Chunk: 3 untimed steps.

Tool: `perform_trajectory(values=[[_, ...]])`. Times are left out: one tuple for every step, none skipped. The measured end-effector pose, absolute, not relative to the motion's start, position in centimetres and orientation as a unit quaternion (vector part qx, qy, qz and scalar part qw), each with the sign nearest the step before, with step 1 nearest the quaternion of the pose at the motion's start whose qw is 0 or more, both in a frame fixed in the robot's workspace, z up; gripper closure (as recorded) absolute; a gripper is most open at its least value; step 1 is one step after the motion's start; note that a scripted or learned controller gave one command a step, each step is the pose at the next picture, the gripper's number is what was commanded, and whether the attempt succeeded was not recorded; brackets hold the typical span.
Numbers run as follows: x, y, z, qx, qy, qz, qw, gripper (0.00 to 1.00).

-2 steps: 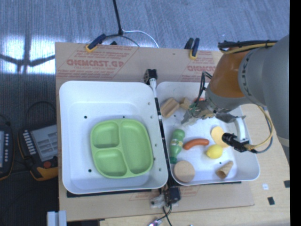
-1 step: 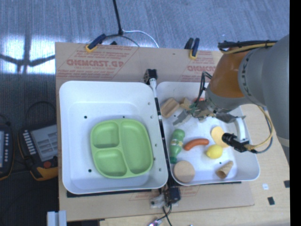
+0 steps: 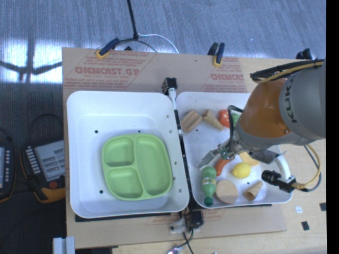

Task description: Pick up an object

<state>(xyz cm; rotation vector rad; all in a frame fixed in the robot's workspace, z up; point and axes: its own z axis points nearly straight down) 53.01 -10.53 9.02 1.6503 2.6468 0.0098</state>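
- The tool (image 3: 218, 155) hangs low in the right bin (image 3: 197, 136), just left of the lemon (image 3: 241, 170); its fingers look spread, with nothing between them.
- Around the lemon: a carrot (image 3: 221, 166) and a green bottle (image 3: 208, 180) to its left, a round tan block (image 3: 227, 191) below-left, and a cone (image 3: 253, 190) below-right.
- Far left of the lemon, a green divided plate (image 3: 137, 166) lies in the left bin (image 3: 85, 115).
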Motion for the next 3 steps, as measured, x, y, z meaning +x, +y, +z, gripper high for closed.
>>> perform_trajectory(values=[[53.1, -10.6, 10.2, 0.53, 0.848, 0.0034, 0.012, 1.0], [49.7, -10.5, 9.2, 0.447, 0.894, 0.004, 0.016, 1.0], [48.8, -2.9, 18.4, 0.461, 0.887, 0.0003, 0.001, 1.0]])
